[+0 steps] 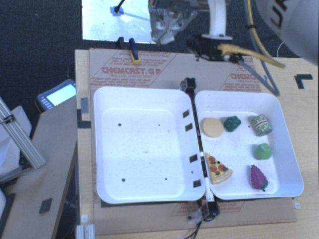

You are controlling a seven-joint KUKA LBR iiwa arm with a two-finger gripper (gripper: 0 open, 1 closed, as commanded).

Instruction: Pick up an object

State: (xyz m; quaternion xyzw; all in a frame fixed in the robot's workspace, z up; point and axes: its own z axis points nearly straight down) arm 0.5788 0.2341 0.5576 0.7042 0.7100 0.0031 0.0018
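Observation:
The right bin (pixel 286 148) holds several toy foods. A round tan cookie (pixel 213 127) lies near the divider, with a dark green lump (pixel 232 123) just to its right. Toward the far right corner stands a small green and red can (pixel 260 125). A light green piece (pixel 262 151) sits below it, and purple grapes (pixel 257 177) lie at the near right. A pizza slice (pixel 218 168) rests by the divider at the front. My gripper (pixel 166 31) hangs high beyond the far edge of the bins, well away from all the objects and with nothing seen in it.
The left bin (pixel 99 148) stands beside the right one on a cardboard sheet (pixel 149 68). A yellow clamp (pixel 134 55) grips the sheet's far edge. Yellow and grey cables (pixel 251 56) trail above the right bin's far corner. A small screen device (pixel 57 96) lies at the left.

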